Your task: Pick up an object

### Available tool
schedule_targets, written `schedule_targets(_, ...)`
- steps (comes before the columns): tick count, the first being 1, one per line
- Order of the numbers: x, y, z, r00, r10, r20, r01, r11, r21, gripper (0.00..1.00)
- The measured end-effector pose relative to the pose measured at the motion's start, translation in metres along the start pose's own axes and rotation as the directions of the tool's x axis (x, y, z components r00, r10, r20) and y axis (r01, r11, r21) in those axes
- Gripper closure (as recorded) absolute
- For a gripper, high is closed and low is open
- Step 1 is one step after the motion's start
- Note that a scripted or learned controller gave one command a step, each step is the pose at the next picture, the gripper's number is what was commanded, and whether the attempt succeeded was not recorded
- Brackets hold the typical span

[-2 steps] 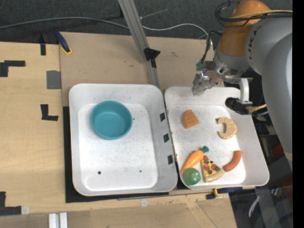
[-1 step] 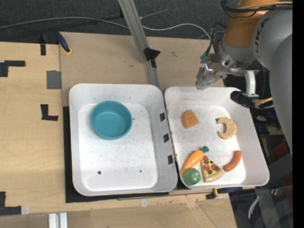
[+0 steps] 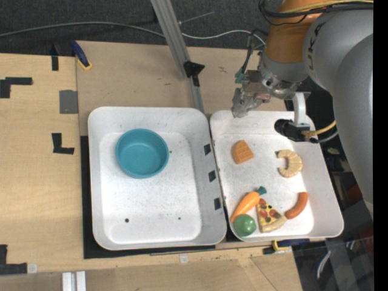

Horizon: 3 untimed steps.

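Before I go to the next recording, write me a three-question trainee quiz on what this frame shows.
1. True or false: the blue bowl sits in the left bin.
2. Which item lies nearest the hand?
A. sausage
B. waffle piece
C. green ball
3. Fill in: the carrot touches the green ball and lies beside the ____ slice.

Key:
1. True.
2. B. The hand hovers at the right bin's far-left corner, above the waffle piece.
3. Pizza.
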<state>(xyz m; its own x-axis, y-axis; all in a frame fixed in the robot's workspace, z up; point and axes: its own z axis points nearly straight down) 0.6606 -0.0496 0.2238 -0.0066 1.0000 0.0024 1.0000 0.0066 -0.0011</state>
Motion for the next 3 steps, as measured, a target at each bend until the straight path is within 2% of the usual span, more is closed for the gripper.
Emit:
schedule_targets(2,0.098,-0.054,0.012,1.000,0.000,0.001,0.000,1.000,0.003,1.00)
schedule_targets(3,0.149,-0.067,0.016,1.000,0.000,0.001,0.000,1.000,0.003,1.00)
